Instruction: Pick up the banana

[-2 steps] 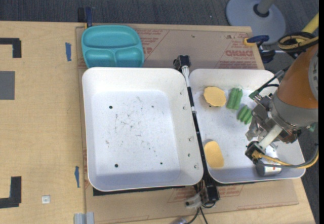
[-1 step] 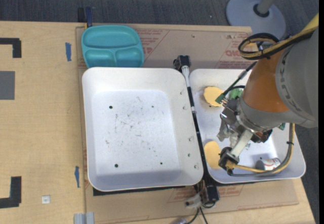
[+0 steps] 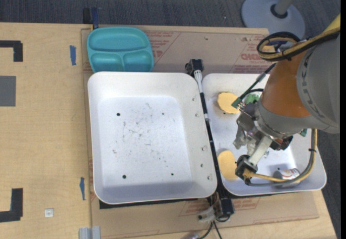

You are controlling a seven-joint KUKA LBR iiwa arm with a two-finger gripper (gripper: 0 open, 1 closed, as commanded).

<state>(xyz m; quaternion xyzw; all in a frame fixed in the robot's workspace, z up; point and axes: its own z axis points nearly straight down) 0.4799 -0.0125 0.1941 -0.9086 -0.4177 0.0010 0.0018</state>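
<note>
Camera view: gripper [image 3: 252, 136] sits low in right bin [image 3: 238, 82], grip state can't tell, yellow bits at its left look like the banana [image 3: 226, 163], nothing visibly lifted, so pick not done yet.

The arm [image 3: 303, 86] covers the right bin [image 3: 219, 130] around the pincer [image 3: 250, 139] — we make out one yellow patch [image 3: 227, 101] up-left of it, a second yellow patch [image 3: 227, 163] down-left, whatever lies between hidden. Rightward the arm is cut off.
</note>
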